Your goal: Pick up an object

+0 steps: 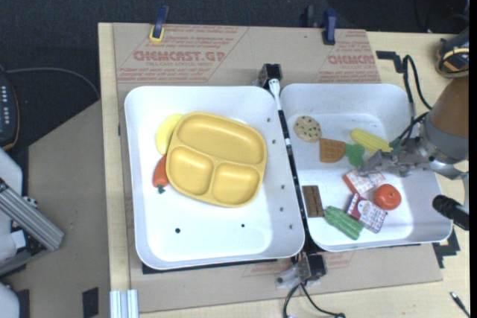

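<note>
While the arm reaches in from three o'clock, its fingers [375,164] hover low over the right bin [328,97], just above the red packet [363,182] (tomato [387,196] at five o'clock); their opening I cannot tell.

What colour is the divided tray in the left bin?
Yellow: the divided tray in the left bin shows plainly in the camera view.

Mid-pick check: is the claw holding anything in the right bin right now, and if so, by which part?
Cannot be told. The claw sits low in the right bin, just above the red-and-white packet and beside the tomato, but no object shows between its tips.
</note>
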`<state>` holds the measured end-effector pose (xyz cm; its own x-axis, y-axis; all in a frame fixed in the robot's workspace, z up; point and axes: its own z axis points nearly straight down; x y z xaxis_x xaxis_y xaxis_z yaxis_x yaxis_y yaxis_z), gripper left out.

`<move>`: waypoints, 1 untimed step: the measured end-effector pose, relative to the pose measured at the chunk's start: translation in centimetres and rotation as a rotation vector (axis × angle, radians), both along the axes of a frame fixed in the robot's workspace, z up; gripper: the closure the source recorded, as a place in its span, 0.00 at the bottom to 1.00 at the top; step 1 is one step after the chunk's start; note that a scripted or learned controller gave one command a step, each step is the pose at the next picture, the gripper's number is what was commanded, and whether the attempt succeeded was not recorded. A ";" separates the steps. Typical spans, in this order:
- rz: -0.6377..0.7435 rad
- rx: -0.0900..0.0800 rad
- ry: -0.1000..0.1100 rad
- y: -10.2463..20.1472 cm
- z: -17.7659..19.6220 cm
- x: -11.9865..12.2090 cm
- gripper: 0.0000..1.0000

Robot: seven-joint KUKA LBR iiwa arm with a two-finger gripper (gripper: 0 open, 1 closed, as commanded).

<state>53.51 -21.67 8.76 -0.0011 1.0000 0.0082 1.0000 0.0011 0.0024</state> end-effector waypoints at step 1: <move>0.001 -0.005 0.000 0.1 0.1 0.2 0.00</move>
